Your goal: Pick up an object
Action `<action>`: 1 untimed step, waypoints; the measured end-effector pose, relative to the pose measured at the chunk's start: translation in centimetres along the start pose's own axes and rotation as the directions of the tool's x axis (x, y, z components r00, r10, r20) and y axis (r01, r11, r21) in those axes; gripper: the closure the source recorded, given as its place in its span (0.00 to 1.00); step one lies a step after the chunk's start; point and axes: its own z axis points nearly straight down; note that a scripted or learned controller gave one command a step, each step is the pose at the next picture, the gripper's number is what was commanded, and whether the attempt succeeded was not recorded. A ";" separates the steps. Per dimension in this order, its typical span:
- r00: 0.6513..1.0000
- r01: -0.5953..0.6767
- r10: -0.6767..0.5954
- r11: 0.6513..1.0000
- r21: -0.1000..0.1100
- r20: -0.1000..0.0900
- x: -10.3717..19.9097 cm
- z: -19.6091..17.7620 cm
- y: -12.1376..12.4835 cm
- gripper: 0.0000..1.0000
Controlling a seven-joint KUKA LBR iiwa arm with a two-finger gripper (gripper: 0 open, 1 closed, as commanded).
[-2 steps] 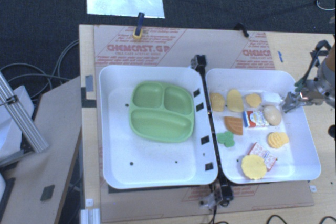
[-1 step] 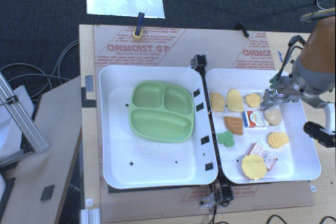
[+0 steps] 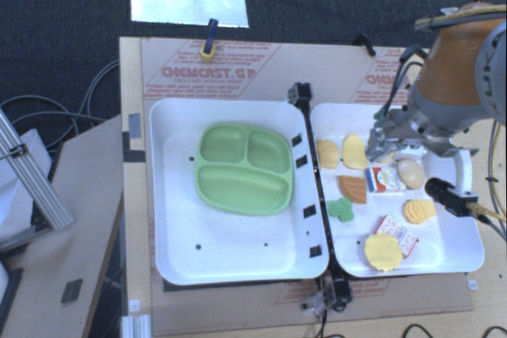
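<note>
Since the task names no particular object, the likeliest target is whatever lies under the gripper [image 3: 379, 140], which hangs low over the far side of the right bin [image 3: 467, 249], close to a pale yellow wedge-shaped piece [image 3: 354, 152] and a small red and white carton [image 3: 386, 179]; how the gripper stands cannot be told from this slanted view, and nothing is seen held in it. To do the pick well, it would seem wise to come straight down on one item alone, centred on it, because the pieces lie close together and a neighbour could be nudged or caught. Around these lie a smooth beige egg-like lump [image 3: 411, 172], an orange triangular slice [image 3: 353, 188], a ridged yellow piece [image 3: 419, 210], a flat yellow disc [image 3: 383, 252] partly over a printed packet [image 3: 398, 233], a yellow-orange piece [image 3: 327, 153] and a small green leafy shape [image 3: 341, 209]; all look like light plastic play food. The left bin [image 3: 174, 249] holds a matte green divided plate [image 3: 243, 169] with three compartments. Both bins are shallow white plastic, resting on the table [image 3: 230, 71].
</note>
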 end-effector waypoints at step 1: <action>1.000 0.000 0.000 1.000 0.003 -0.001 5.2 -0.6 -1.4 1.00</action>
